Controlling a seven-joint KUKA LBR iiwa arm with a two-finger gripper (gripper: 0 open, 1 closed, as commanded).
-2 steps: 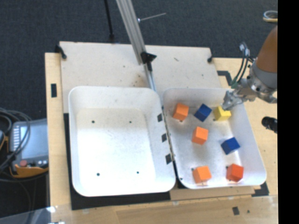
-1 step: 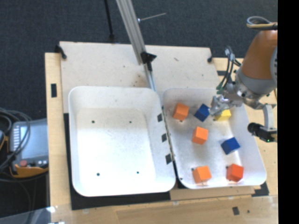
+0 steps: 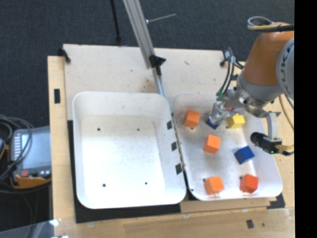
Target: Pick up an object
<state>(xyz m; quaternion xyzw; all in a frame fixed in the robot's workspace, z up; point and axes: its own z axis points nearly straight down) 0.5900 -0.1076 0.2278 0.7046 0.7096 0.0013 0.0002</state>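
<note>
While the arm (image 3: 265,58) reaches in from the right, you see its hand (image 3: 216,117) lowered into the right bin (image 3: 277,182), near that bin's upper middle. You cannot tell from this slanted view whether the hand is released or clenched, and nothing can be made out inside it. Just below the hand's tip a small dark blue block (image 3: 212,124) peeks out, touching or nearly touching the hand; most of it is hidden.

Look around the hand and you find the other blocks lying on the bin floor. An orange cube (image 3: 191,118) sits just to its left, near the bin's left wall. A yellow cube (image 3: 236,121) sits just to its right, partly under the wrist. Below the hand a second orange cube (image 3: 212,144) lies near the middle of the bin, and a blue cube (image 3: 244,154) lies to the right of that one. Along the bin's near edge you have a third orange cube (image 3: 214,185) and, beside it to the right, a red-orange cube (image 3: 249,183).

The left bin (image 3: 79,103) stands side by side with the right one on the surface (image 3: 104,63). A metal rail (image 3: 138,24) slants down from the top toward the gap between the bins.
</note>
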